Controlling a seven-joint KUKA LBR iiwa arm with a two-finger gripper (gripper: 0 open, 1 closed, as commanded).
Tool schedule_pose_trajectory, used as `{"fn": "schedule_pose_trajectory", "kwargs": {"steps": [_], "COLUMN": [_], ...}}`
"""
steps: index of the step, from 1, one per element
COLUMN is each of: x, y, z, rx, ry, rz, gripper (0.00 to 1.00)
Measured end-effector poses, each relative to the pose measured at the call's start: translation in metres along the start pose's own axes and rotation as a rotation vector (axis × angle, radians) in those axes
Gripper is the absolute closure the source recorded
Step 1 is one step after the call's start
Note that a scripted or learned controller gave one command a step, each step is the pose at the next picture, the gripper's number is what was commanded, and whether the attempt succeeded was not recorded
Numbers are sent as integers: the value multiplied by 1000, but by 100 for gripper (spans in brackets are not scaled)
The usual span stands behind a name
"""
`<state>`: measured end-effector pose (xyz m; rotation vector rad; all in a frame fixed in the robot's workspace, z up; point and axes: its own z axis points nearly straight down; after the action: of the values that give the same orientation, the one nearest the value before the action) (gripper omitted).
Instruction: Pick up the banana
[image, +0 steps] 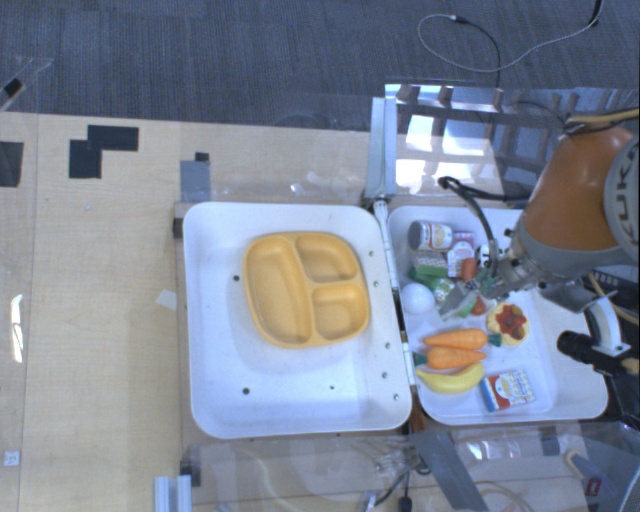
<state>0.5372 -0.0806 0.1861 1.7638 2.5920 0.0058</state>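
The yellow banana (450, 379) lies flat near the front edge of the right bin (575, 400), just below two orange carrots (455, 348). My gripper (468, 296) hangs over the middle of that bin, above the carrots and well back from the banana, not touching it. The grey arm with its orange band (575, 195) reaches in from the right and hides the bin's back right part.
In the right bin also lie a white ball (417, 297), a small can (432, 236), a green packet (432, 268), a red-topped pastry (508, 322) and a juice carton (508, 390). The left bin (215, 330) holds a yellow divided plate (305, 287).
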Motion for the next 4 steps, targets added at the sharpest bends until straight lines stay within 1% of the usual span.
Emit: {"fn": "schedule_pose_trajectory", "kwargs": {"steps": [1,2,3,4], "x": [52,-12,4,-10], "y": [-32,-58,-48,-56], "z": [1,73,96,48], "rx": [2,2,-5,-1], "ry": [2,0,-7,-1], "rz": [-90,-105,-453,-525], "gripper": [0,0,0,0]}}
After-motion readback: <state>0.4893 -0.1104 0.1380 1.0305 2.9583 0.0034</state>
